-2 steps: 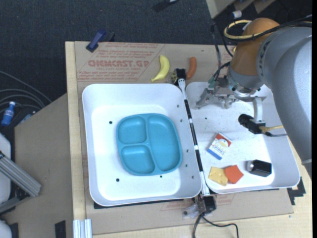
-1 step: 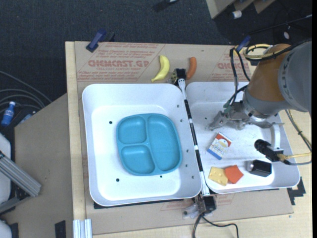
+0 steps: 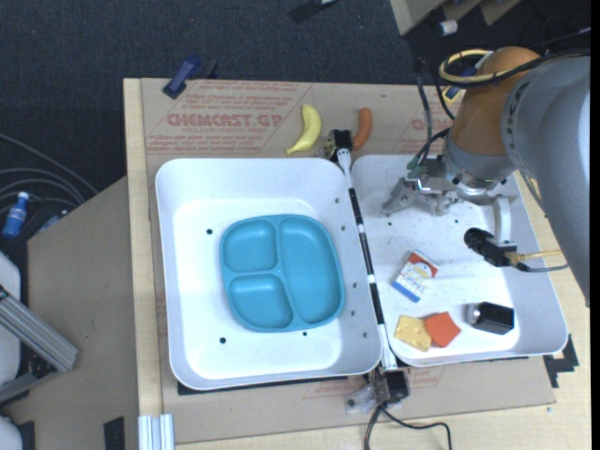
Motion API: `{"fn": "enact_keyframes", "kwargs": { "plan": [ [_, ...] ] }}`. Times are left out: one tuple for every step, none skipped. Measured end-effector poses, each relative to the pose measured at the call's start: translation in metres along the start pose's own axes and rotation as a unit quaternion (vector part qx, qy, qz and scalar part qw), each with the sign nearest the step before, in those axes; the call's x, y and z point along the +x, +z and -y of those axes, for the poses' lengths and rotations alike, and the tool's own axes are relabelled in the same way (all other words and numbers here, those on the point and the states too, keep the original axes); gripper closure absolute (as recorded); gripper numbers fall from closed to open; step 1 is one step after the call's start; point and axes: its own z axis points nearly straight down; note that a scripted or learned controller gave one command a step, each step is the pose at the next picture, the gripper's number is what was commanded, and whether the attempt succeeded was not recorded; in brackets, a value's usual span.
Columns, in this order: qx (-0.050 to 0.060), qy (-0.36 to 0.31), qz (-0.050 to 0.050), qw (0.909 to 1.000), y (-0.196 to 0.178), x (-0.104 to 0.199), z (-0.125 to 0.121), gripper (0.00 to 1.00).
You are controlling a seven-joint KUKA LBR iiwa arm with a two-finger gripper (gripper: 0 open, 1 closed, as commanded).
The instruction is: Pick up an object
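Well apart, small carton (image 3: 415, 277) mid right bin (image 3: 534, 336), jaws (image 3: 419, 193) above.

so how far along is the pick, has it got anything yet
Nothing looks picked yet. The small box, yellow piece, orange piece and black object all lie in the right bin. The tool sits low at that bin's far end, apart from them. Reaching, gripping and lifting remain.
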Motion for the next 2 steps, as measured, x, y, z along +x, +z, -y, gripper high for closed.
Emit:
{"fn": "enact_keyframes", "kwargs": {
  "plan": [
    [0.002,0.001,0.0,1.0,0.001,0.013,0.104,0.0],
    [0.001,0.001,0.0,1.0,-0.009,0.013,0.104,1.0]
  ]
}}
